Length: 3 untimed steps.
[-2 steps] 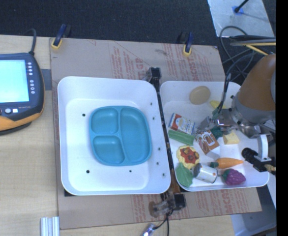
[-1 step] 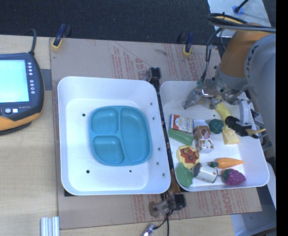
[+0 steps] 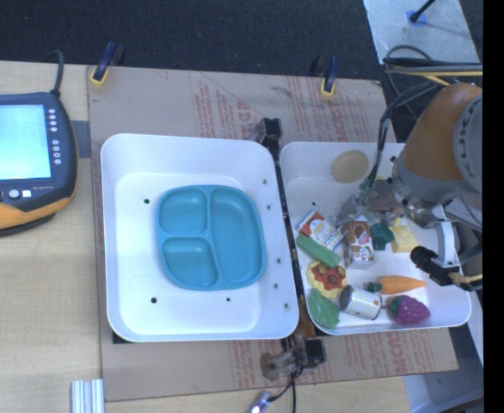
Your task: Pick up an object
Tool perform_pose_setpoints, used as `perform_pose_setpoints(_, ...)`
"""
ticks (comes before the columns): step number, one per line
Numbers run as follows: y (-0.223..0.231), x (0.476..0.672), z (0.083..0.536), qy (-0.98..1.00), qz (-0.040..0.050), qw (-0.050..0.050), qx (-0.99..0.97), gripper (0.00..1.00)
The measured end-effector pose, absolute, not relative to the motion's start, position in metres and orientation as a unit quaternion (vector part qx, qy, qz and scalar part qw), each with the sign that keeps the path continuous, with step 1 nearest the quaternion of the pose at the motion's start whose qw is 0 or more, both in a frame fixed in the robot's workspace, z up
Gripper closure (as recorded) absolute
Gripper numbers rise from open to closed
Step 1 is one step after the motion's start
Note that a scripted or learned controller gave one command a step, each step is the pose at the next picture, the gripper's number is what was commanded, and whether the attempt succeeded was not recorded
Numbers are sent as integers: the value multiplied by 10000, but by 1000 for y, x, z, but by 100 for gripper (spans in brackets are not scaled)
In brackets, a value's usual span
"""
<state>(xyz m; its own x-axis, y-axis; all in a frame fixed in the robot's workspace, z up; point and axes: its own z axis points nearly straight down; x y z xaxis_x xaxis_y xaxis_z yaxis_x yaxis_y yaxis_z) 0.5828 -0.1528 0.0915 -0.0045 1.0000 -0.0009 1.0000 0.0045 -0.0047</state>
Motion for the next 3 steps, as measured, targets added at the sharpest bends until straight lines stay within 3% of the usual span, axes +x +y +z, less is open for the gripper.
perform_pose_setpoints(1, -153, 583, 102, -7095, 27, 20, -7047, 100)
perform_pose_setpoints(2, -86, 623, 193, -7088, 2, 9, -7054, 100)
perform_pose_setpoints(3, -26, 613, 214, -7086, 12, 16, -7057, 100)
